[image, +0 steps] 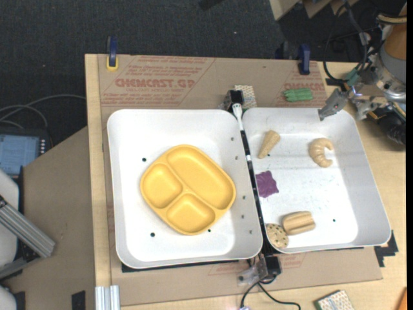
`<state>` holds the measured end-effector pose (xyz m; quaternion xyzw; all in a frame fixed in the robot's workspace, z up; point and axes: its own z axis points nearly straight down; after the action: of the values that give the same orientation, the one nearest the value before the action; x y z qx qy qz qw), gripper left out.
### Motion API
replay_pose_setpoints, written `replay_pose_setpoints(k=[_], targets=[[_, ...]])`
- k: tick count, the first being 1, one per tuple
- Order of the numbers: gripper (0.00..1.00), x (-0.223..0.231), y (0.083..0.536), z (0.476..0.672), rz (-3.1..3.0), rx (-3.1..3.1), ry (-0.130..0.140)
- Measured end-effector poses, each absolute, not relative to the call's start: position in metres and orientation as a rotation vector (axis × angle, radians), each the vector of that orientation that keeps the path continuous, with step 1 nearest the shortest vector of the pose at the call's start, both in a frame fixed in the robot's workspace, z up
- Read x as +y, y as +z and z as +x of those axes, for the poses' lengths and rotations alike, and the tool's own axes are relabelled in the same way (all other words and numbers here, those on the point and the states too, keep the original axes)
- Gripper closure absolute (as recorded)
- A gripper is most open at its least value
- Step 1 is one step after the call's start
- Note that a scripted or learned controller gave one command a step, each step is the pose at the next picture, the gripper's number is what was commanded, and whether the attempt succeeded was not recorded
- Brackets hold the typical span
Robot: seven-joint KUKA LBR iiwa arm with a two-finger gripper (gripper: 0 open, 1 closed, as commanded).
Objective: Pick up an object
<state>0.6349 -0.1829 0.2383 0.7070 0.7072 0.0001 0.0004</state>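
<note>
Hand (330, 106) at upper right, above far edge of right bin (361, 173), finger state cannot tell. Right bin holds croissant (321, 152), cone-shaped pastry (268, 143), purple scrap (266, 183), bread roll (298, 222), cookie (277, 236). Left bin (122, 173) holds yellow divided plate (186, 188)

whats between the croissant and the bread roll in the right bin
In the camera view, only bare white bin floor lies between the croissant and the bread roll.

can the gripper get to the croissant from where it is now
Probably yes. The gripper hangs over the right bin's top edge, and the croissant lies just below it with open floor around it.
</note>
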Motion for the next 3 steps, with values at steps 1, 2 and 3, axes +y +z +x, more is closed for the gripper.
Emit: replay_pose_setpoints(k=[1, 2, 3], targets=[[0.00, -0.206, 0.141, 0.629, 2.229, 2.224, -0.008], [0.00, -0.209, 0.081, 0.627, 2.226, 2.225, -0.005], [1.00, -0.210, 0.096, 0.630, 2.220, 2.220, 0.001]])
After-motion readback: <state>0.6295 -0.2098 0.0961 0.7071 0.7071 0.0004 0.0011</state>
